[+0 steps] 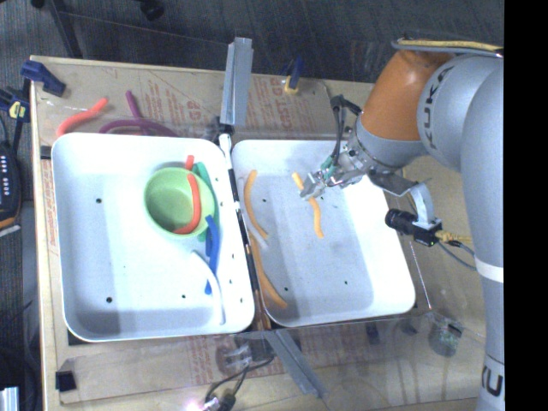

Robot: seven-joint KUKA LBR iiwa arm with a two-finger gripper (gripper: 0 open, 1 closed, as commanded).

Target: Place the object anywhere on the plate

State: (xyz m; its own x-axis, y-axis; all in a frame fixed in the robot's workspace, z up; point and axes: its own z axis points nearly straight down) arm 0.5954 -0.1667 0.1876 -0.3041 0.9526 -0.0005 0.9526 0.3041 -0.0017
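We are looking down on two white bins sitting side by side on the bench. In the left bin, a green plate is lying toward the far edge, right of centre, with a red curved strip resting across its right part. A green piece and a blue strip are lying just beside the plate, along the bin's right edge.

The arm is reaching in over the right bin, and its gripper is hanging near that bin's far edge, about midway along it. We are seeing a small yellow-orange piece touching or just beside the fingertips; we cannot tell whether the claw is spread wide, drawn narrow or clamping anything, since the fingers are too small and cluttered to read.

Below the gripper, an orange strip is lying on the bin floor, well apart from the plate. A longer orange strip is running along the right bin's left edge, and another orange piece is lying near its near-left corner.

On the bench beyond the left bin, we are seeing a red strip and a purple loop.
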